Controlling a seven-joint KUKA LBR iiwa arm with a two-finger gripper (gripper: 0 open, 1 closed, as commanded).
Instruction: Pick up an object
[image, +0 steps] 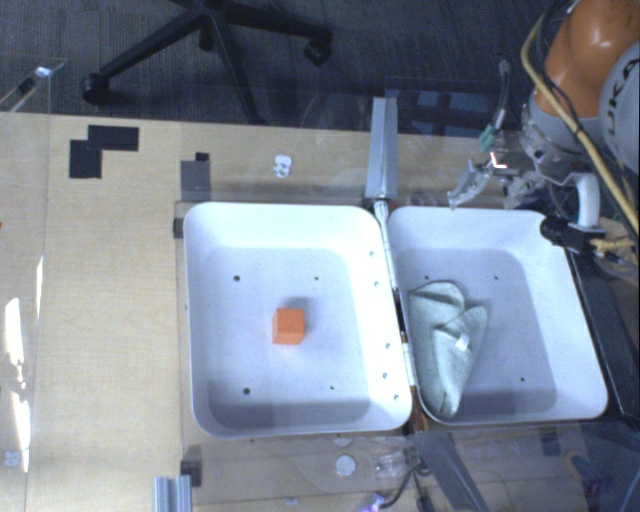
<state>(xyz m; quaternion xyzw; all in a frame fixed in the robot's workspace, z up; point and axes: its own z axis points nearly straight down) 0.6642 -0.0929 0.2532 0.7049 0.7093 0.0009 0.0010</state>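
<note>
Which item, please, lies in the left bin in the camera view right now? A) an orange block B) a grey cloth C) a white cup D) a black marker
A: the orange block sits alone near the middle of the left bin, while the grey cloth lies in the right bin against the wall between the two bins.
</note>
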